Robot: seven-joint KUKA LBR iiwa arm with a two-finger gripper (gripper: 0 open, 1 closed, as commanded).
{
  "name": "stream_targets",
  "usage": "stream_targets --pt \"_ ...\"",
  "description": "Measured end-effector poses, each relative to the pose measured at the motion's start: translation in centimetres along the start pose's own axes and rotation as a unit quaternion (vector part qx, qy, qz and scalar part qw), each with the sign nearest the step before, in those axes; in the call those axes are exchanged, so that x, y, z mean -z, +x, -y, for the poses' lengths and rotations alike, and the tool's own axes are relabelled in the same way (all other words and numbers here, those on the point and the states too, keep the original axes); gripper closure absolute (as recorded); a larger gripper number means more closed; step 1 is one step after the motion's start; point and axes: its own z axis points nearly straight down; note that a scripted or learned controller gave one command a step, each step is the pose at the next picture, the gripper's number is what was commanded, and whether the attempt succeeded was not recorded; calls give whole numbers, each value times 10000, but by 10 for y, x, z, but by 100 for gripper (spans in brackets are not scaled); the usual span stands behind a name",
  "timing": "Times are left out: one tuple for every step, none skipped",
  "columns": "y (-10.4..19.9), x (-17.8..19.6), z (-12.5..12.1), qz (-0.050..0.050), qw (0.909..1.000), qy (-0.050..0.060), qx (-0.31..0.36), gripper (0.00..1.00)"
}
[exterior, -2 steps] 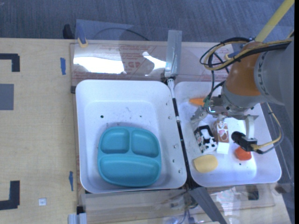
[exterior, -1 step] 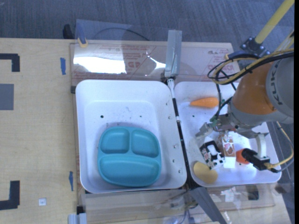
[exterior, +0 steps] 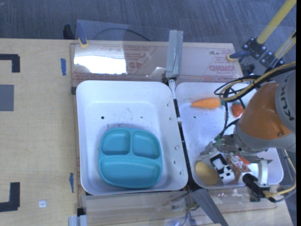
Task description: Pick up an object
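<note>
The grey arm with its orange band reaches in from the right and hangs low over the near part of the right shallow white bin, its gripper down among the clutter. Just left of the gripper lies a tan rounded object, a likely target. An orange carrot-shaped toy rests at the far end, well apart. The left shallow white bin holds a teal three-compartment plastic plate. Whether the fingers are released or clenched cannot be told; wrist and cables obscure them.
</note>
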Motion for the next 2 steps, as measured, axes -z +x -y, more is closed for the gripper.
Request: stream_targets --pt "0 11 -2 9 10000 -36 -6 100" --pt "-21 67 0 12 9965 31 -837 100"
